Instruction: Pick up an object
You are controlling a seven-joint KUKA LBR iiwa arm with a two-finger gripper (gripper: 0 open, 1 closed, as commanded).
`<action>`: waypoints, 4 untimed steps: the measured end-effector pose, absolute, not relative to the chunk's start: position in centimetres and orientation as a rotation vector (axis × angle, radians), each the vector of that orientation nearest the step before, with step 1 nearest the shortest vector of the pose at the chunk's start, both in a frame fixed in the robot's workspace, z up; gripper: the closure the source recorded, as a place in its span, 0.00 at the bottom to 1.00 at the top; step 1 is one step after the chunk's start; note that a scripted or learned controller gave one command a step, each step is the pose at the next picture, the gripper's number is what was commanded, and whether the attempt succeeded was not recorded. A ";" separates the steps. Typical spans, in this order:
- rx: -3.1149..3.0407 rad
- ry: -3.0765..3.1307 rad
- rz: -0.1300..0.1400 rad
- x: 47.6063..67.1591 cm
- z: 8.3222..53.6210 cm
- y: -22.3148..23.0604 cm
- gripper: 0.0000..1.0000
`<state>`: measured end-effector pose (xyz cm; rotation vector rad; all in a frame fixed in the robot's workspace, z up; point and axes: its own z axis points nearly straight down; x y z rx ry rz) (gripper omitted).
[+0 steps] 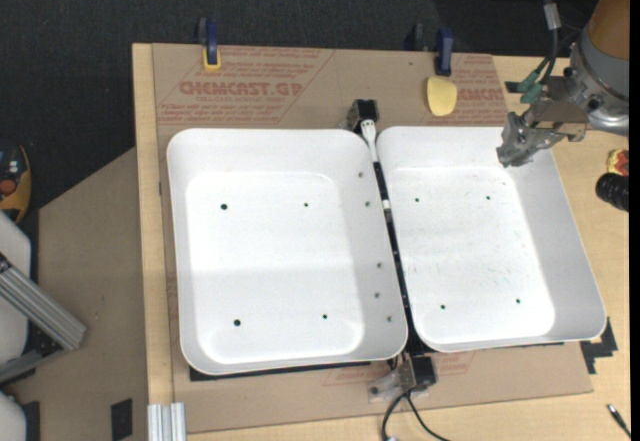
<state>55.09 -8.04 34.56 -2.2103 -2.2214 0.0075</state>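
White bins (270, 144) clamped to worktop | yellow obj (441, 95) outside, beyond rim | gripper (517, 151) at right bin's (560, 229) far corner, grasping nothing you can see; released/clenched: can't tell

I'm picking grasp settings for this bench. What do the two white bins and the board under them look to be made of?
The left bin and right bin look like thin moulded plastic: smooth, matte white, with rounded corners and a raised lip. The board under them seems to be brown cardboard or paper-faced sheet, dull, with red printed lettering, held by blue clamps at its far edge.
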 end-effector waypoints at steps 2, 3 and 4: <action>-2.214 -2.221 0.005 55.2 24.3 -3.3 1.00; -2.221 -2.232 -0.012 56.8 35.1 1.4 1.00; -2.221 -2.219 0.002 55.6 33.9 0.4 1.00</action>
